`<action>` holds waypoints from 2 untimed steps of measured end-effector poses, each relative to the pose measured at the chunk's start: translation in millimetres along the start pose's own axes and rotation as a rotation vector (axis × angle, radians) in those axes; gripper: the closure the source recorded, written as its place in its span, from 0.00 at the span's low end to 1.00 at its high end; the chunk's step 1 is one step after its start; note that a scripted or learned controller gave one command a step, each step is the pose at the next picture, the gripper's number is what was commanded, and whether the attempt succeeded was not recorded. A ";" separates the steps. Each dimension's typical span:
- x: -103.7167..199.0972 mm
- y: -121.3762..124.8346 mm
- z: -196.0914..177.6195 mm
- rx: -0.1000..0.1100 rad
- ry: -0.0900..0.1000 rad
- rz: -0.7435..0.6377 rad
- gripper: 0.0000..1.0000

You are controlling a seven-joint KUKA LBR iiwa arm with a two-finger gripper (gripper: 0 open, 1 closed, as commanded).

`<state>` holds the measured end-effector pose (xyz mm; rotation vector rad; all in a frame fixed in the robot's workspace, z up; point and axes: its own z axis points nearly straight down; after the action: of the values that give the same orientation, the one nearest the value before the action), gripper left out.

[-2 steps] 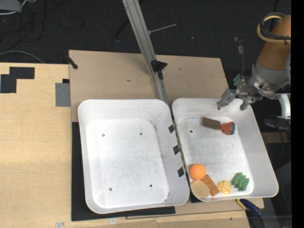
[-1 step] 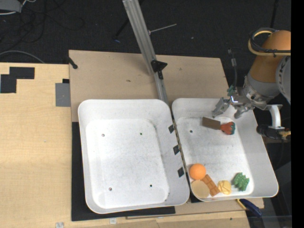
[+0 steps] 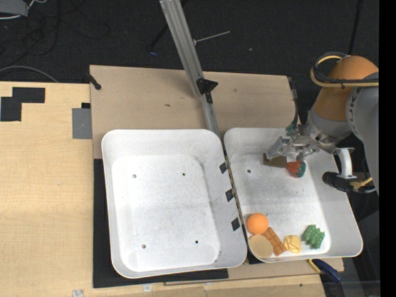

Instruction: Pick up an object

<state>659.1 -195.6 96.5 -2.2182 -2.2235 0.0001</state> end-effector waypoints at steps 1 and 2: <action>-0.3 1.4 -13.9 -0.003 -0.002 -0.002 1.00; 4.5 1.8 -58.6 -0.004 -0.002 0.001 1.00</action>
<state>660.9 -191.2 155.1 -2.2219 -2.2258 -0.0031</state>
